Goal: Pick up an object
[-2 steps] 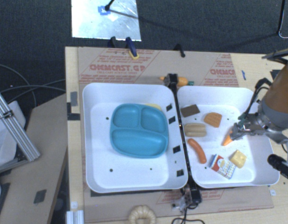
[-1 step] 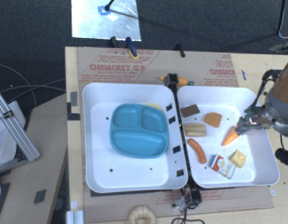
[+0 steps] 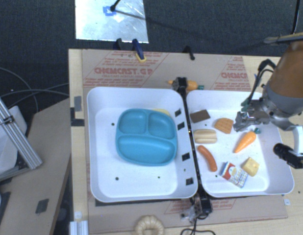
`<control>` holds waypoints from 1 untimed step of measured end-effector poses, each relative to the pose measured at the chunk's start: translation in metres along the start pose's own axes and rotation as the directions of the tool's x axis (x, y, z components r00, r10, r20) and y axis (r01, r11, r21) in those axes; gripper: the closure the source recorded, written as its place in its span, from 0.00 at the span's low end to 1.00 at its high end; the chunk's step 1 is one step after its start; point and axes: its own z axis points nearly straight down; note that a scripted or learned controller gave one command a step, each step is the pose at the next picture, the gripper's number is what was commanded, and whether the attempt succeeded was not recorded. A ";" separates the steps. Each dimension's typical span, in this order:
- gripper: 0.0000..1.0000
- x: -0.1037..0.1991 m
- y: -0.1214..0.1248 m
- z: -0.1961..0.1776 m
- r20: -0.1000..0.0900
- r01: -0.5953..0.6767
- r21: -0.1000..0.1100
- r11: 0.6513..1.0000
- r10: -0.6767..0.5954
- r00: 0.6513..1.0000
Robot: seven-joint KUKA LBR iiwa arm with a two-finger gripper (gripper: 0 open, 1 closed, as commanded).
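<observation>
My gripper (image 3: 245,119) hangs low over the right bin (image 3: 276,180), just above the top of the carrot (image 3: 245,141) and right beside the biscuit (image 3: 223,126). Its metal tip is small and blurred from up here, so I cannot tell how it is set, and I see nothing in it. I judge I am here because the carrot lies clear of its neighbours, tilted, with room on both sides.

Further out in the same bin lie the bun (image 3: 206,136), the sausage (image 3: 207,158), the brown square (image 3: 199,115), the cheese (image 3: 250,166) and the packet (image 3: 234,174), each apart from the others, so any could serve as the object to lift. The left bin (image 3: 105,180) carries the blue tray (image 3: 145,136), set near its middle.

My wrist and arm cover the bin's far right corner. A yellow thing peeks from behind the tray's far edge, too hidden to name. Another orange item sits beyond the bins' top joint, half masked by the clamp.
</observation>
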 end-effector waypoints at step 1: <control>1.00 0.037 0.038 0.003 -0.001 0.000 0.001 1.000 0.000 1.000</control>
